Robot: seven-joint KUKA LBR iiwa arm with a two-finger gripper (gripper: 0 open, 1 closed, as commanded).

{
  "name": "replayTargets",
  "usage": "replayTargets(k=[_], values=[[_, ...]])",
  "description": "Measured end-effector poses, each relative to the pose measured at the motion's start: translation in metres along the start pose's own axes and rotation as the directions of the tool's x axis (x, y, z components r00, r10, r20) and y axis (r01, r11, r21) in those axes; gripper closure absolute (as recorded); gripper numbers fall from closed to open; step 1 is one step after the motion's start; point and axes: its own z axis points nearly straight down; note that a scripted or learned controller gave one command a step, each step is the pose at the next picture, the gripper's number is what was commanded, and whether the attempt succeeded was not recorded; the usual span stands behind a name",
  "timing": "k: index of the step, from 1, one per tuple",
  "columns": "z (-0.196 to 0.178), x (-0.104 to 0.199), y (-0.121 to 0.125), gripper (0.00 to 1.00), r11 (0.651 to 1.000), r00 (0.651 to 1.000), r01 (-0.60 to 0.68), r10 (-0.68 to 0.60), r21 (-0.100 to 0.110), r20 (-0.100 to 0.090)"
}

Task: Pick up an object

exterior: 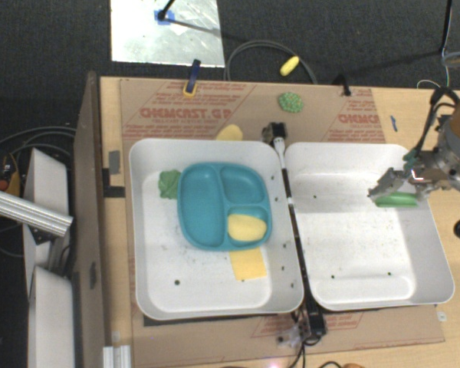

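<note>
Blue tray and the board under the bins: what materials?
Blue tray: likely moulded plastic, smooth with a dull sheen and rounded compartment walls. Board: looks like brown cardboard, matte, with red printed lettering. Bins: probably white plastic.

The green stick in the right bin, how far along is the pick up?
Done: the tool has reached the right bin and sits right at the green stick. In hand: the grasp itself; whether the stick is gripped cannot be told from this view. Left: lifting it clear. The blue tray and yellow pieces in the left bin look untouched.
</note>
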Motion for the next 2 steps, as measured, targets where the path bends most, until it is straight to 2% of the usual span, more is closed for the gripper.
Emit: replayTargets(k=[1,2], values=[[0.0823,-0.062,0.0562,0.0,1.0,1.0,-0.004,0.004,0.0,0.002],[0.0781,-0.059,0.0553,0.0,1.0,1.0,-0.002,0.002,-0.001,0.001]])
